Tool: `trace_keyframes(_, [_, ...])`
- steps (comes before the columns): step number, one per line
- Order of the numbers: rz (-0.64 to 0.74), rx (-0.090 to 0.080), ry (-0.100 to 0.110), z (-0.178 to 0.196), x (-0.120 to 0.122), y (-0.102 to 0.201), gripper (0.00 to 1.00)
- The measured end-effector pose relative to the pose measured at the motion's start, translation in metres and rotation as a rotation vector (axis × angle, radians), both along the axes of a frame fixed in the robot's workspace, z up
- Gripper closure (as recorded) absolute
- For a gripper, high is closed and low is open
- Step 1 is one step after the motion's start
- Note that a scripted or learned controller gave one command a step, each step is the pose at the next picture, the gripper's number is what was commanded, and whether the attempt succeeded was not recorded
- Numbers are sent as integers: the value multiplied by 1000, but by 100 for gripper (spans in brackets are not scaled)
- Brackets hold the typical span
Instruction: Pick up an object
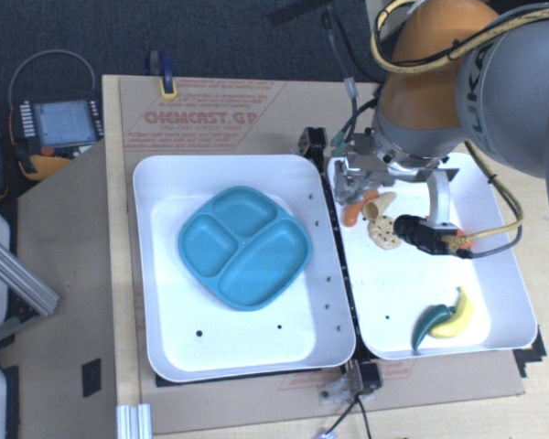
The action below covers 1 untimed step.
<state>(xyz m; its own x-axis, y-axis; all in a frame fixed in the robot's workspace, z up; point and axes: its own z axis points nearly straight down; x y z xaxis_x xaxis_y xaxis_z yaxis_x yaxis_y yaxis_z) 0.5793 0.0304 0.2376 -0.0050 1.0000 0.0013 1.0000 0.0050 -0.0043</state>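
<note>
Objects cluster at the right bin's (508, 286) far-left corner: orange piece (351, 214), tan cone (379, 208), speckled cookie (383, 234). End effector (352, 183) hangs just above them (finger state: cannot tell). Banana (455, 320) near front edge; blue plate (245, 246) mid left bin (156, 245).

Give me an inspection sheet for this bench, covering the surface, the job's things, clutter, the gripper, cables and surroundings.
Surface: brown board bearing two white bins side by side, left bin and right bin.
Job's things: blue divided plate in the left bin; in the right bin, a yellow and teal piece near the front, plus a small orange item and a tan speckled item at the back, under the arm.
Clutter: nothing seen.
Gripper: gripper low over the right bin's back left corner; state of its jaws cannot be told.
Cables: yellow and black cables looping over the orange band.
Surroundings: handheld screen unit left of the board; dark floor.
</note>
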Motion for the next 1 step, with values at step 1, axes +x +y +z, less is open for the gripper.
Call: trace_keyframes(1, [2, 1, 0, -14, -9, 55, 100])
